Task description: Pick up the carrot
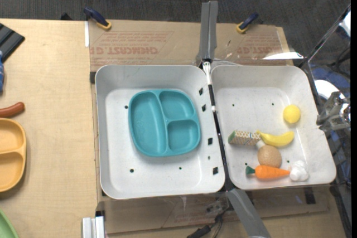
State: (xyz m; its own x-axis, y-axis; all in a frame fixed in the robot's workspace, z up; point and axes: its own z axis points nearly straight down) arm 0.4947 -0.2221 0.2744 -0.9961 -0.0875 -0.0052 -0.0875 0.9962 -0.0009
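The orange carrot [269, 173] with a green tip lies on its side near the front edge of the right bin [254, 92]. It touches a brown egg-shaped piece [269, 156] just behind it and a small white item [299, 171] at its right end. My gripper [333, 111] is a grey metal shape at the view's right edge, just outside the right bin's right wall. It is well behind and to the right of the carrot, with nothing seen in it.
A yellow banana [277, 138], a yellow lemon [292, 114] and a patterned block [244, 137] also lie in the right bin. A teal divided plate [165, 122] sits in the left bin [111, 136]. An orange tray [11, 156] rests on the bench at far left.
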